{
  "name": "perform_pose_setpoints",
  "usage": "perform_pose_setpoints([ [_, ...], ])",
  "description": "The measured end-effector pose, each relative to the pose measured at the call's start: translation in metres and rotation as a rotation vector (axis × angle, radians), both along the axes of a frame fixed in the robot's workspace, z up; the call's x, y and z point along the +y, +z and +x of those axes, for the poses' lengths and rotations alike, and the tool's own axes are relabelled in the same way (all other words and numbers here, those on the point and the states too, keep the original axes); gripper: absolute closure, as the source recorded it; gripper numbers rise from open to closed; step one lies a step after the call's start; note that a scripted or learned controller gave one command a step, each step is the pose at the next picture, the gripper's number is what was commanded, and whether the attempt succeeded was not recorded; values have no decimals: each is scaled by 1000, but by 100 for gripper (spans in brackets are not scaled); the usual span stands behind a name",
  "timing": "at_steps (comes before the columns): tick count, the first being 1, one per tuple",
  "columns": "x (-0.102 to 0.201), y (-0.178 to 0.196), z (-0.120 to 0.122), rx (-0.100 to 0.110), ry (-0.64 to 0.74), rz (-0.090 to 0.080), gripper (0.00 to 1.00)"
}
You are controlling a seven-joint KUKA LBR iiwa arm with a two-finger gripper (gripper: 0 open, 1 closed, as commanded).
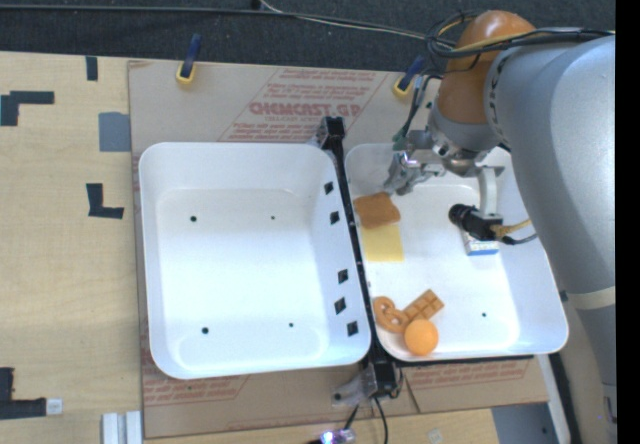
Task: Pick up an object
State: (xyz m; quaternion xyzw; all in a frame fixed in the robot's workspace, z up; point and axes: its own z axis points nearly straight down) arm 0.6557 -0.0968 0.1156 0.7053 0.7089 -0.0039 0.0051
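Note:
My gripper (402,175) hangs over the far left part of the right bin (545,330), just above and to the right of a brown block (377,210). The block lies against the bin's left wall, and nothing shows in the gripper's grasp. A flat yellow square (385,245) lies right in front of the brown block, touching it. Near the bin's front edge sit an orange bracket-shaped piece (408,310) and an orange ball (421,337), close together.
The left bin (150,167) stands beside the right one, with a black divider strip (342,232) running between them. Two clamps (187,67) hold the cardboard sheet at the back. The arm's grey body covers the right bin's right side.

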Motion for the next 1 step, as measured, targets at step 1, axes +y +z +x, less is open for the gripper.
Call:
perform_pose_setpoints([
  [1, 0, 0, 0, 0, 0, -1, 0],
])
